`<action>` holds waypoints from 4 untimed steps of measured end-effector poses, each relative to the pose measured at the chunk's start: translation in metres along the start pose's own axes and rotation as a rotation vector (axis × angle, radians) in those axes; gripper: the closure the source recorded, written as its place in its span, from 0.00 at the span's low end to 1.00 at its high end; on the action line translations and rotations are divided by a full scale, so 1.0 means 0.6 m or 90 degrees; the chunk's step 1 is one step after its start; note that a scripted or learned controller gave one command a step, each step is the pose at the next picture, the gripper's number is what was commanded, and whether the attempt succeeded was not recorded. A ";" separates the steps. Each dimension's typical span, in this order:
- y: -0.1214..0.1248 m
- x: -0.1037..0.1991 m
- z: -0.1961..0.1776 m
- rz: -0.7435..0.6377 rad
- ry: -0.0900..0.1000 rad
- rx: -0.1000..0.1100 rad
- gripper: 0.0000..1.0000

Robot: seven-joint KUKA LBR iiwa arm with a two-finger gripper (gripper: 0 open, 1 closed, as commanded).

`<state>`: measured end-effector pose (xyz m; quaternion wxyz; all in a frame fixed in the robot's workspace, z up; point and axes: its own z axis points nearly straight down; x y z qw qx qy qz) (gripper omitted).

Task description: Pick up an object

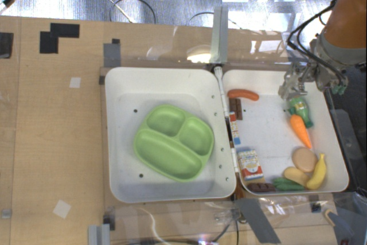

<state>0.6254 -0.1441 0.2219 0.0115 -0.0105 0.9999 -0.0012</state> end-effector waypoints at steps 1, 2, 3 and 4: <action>0.000 -0.001 -0.014 -0.001 -0.001 0.000 1.00; 0.001 -0.006 -0.036 -0.003 -0.007 0.001 1.00; 0.003 -0.011 -0.059 -0.005 -0.014 0.002 1.00; 0.003 -0.011 -0.058 -0.006 -0.014 0.002 0.00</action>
